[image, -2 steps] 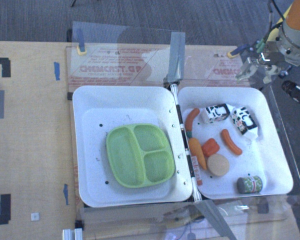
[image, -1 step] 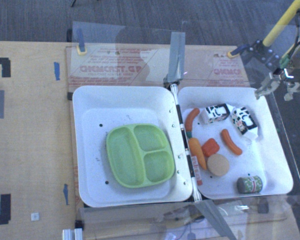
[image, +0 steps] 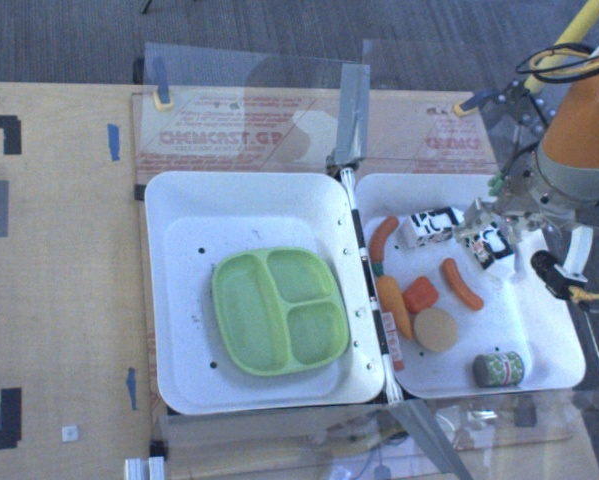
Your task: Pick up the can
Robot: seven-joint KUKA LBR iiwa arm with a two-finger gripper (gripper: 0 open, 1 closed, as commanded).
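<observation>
Right shallow white bin (image: 554, 363) is packed with toy food; left white bin (image: 174, 268) holds a green divided plate (image: 279, 310).
Small green-patterned can (image: 498, 369) lies sideways near the right bin's front corner; can't tell the gripper (image: 491, 230) finger state.

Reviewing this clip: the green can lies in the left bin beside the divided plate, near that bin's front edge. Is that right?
Not quite. The camera view shows the green can lying in the right bin, near that bin's front edge, not far from the round tan piece. The green divided plate sits in the left bin.
</observation>
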